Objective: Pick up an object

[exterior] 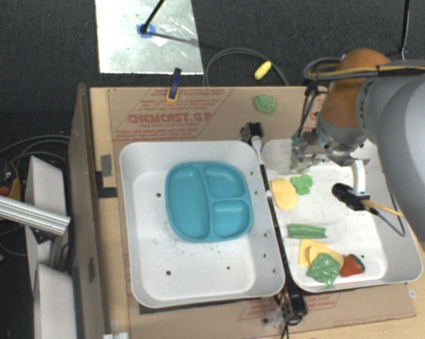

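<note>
My grey arm [400, 115] is reaching over the right bin [403, 262]; the left bin [143, 274] is holding a blue divided plate [207, 200]. My gripper [305, 154] is hovering just above the small green piece [302, 184] — beside the yellow piece [284, 194] — grip state I cannot tell.

Off-bench clutter along the frame's top and left edges.
Shiny metal sheet [147, 33] at upper left, yellow cap [263, 70] top centre, green knobbly disc [266, 103] just below, silver bar [28, 214] at left.
</note>
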`<state>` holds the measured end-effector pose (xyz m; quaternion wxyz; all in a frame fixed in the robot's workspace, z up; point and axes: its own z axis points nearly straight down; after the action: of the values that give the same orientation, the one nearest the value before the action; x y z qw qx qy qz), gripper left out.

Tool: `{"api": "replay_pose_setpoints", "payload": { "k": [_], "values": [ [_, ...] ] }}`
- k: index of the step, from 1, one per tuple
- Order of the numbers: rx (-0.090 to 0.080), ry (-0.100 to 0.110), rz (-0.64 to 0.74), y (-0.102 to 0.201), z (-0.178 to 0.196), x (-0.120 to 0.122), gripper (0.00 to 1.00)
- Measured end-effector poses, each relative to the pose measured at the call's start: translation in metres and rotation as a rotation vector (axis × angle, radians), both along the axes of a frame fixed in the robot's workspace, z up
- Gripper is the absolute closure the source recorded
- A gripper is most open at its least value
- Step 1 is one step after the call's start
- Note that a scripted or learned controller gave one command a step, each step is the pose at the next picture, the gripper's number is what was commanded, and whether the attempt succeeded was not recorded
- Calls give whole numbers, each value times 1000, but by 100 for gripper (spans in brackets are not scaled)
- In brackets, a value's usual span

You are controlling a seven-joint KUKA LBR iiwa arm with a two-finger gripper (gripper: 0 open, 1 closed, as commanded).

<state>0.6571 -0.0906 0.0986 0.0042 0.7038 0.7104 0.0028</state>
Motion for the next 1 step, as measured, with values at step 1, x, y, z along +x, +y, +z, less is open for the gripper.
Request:
{"api": "replay_pose_setpoints", "payload": {
  "k": [1],
  "values": [
    [0, 0, -9, -13, 93, -14, 100]
  ]
}}
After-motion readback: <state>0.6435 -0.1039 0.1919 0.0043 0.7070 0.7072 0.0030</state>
